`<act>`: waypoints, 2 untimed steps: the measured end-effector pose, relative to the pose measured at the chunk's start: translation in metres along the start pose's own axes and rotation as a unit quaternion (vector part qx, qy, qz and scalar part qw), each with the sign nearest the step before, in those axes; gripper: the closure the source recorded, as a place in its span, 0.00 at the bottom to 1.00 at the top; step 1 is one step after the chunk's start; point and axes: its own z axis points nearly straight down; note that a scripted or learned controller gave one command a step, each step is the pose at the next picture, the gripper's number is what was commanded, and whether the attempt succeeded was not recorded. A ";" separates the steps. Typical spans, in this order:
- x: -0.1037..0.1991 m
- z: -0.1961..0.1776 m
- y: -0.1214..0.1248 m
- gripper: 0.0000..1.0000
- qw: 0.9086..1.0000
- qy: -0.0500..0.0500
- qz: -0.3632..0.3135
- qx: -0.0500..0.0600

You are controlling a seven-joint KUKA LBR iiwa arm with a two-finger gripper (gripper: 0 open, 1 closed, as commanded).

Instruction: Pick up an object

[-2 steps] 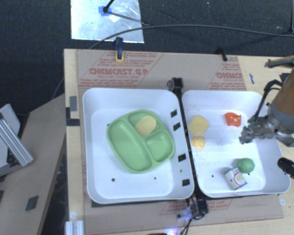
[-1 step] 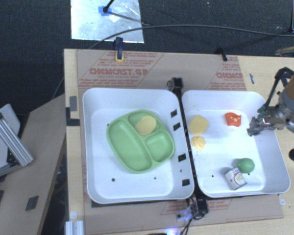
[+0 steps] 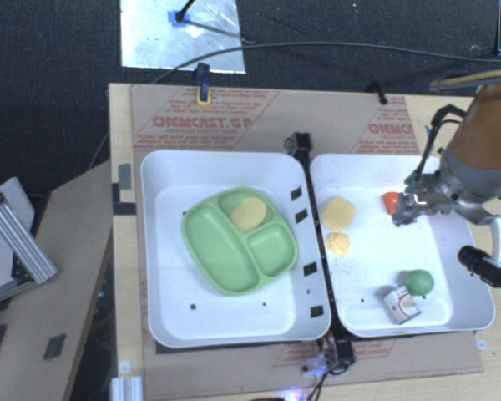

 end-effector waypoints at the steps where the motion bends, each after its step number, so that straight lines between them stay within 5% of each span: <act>1: 0.062 -0.003 0.000 1.00 1.000 0.001 0.000 0.001; 2: 0.117 0.003 0.001 1.00 1.000 0.001 0.000 0.001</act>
